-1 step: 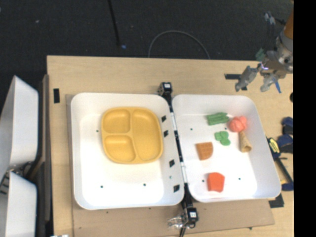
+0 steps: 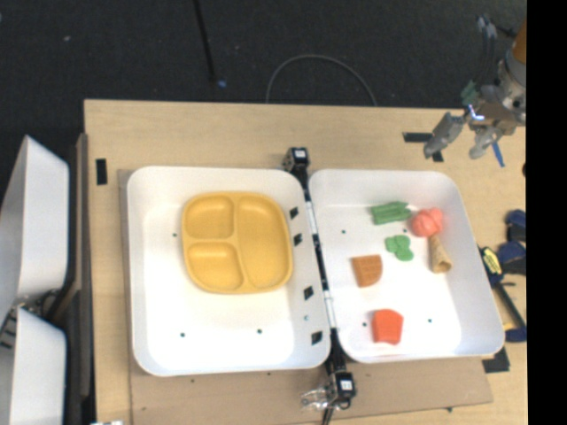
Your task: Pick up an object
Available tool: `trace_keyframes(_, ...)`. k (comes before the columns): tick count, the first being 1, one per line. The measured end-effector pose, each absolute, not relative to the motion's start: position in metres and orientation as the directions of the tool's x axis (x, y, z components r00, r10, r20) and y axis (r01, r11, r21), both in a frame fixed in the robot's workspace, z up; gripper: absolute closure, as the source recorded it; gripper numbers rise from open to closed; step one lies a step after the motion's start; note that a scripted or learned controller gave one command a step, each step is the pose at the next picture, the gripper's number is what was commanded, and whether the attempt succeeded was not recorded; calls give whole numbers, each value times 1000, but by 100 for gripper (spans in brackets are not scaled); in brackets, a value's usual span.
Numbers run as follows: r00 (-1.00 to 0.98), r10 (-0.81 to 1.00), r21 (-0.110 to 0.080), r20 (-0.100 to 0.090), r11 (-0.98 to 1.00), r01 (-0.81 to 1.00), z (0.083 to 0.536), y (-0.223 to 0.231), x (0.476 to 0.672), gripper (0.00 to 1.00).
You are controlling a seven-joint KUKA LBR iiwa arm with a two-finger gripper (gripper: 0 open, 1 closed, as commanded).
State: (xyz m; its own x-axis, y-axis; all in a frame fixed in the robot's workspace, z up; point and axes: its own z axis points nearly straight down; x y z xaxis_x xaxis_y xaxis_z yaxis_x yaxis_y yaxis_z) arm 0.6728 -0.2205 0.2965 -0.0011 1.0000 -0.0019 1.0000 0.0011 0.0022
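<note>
Up high at the far right corner of the bench (image 2: 221, 127), hand (image 2: 461, 135) with its fingers spread apart and nothing between them, well away from the toys. Down in the right bin (image 2: 350, 193): a green block (image 2: 390, 212), a pink ball (image 2: 427, 222), a tan cone (image 2: 439, 255), a small green lump (image 2: 400, 248), an orange wedge (image 2: 367, 269) and a red block (image 2: 387, 326); in the left bin (image 2: 151, 308), a yellow tray (image 2: 237, 242). Could go wrong by coming down on the crowded pink ball, cone and green block, pushing them off or rolling the ball; safer with the red block, sitting alone.
</note>
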Motion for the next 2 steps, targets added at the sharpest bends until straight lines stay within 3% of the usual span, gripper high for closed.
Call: trace_keyframes(2,-4,1000,-2,-2,4,1000,194,-220,672,0)
